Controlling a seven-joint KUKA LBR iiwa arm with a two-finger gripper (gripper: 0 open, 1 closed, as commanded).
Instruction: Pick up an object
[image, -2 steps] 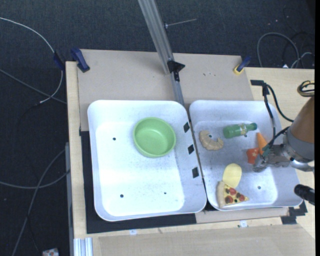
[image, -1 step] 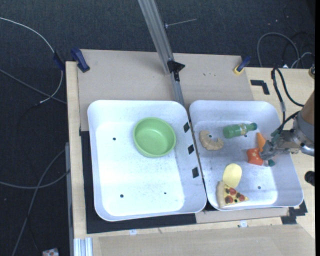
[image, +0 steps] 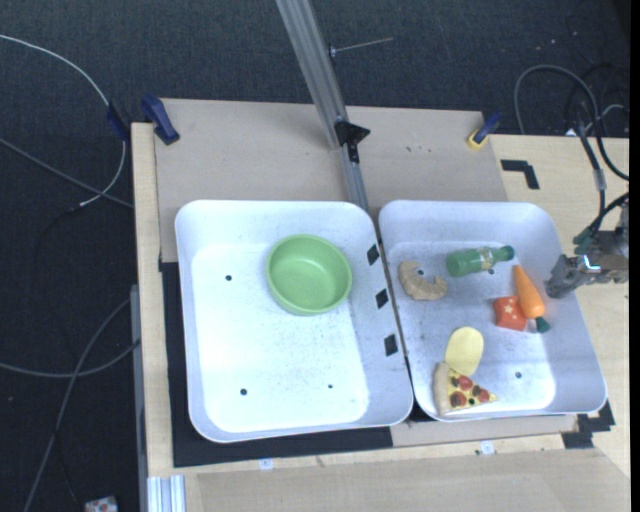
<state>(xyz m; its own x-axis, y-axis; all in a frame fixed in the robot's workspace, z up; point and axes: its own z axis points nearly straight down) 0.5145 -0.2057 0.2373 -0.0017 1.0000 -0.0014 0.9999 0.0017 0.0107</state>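
While the pincer hovers at the right bin's edge beside the carrot, I cannot tell its state.

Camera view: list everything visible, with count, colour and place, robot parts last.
bins: two, white, side by side on the bench
bowl: one, green, left bin
bottle: one, green, right bin, lying down
carrot: one, orange, right bin, near the far-right wall
red piece: one, beside the carrot
tan piece: one, right bin, left side
yellow piece: one, right bin
pizza slice: one, right bin, front
clamps: two, blue and yellow, rear bench corners
gripper: one, grey, over the right bin's right edge
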